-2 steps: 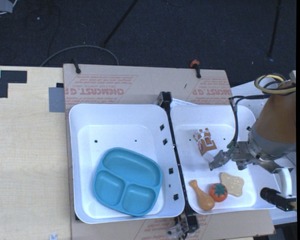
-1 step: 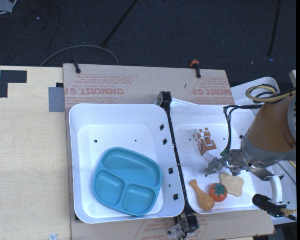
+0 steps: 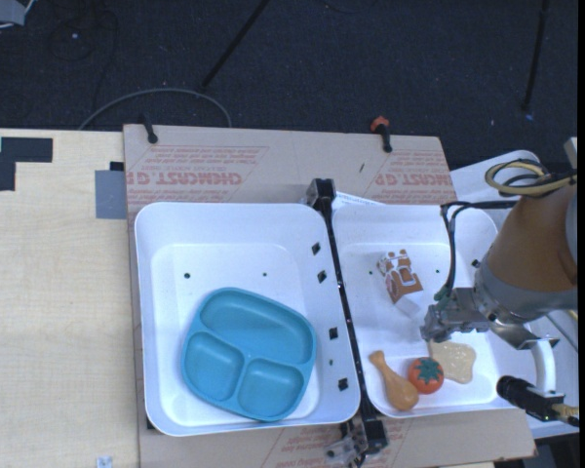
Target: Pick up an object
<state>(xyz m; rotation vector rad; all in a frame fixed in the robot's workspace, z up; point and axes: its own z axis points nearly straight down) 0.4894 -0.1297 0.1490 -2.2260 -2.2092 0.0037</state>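
The right bin [image 3: 370, 224] holds a brown and white toy block [image 3: 401, 275] near its middle. At its front lie a tan drumstick-shaped toy [image 3: 395, 380], a red tomato with a green top [image 3: 427, 375] and a pale beige flat piece [image 3: 456, 360]. My gripper [image 3: 441, 322] hangs low over the right bin, just above the beige piece and right of the brown block. The orange wrist band [image 3: 531, 244] sits above it at the right edge.
The left bin [image 3: 166, 224] carries a blue divided plate [image 3: 248, 352]. A black divider [image 3: 333, 291] runs between the bins. Cardboard [image 3: 273, 169] lies behind them, and cables trail at the arm's right side.
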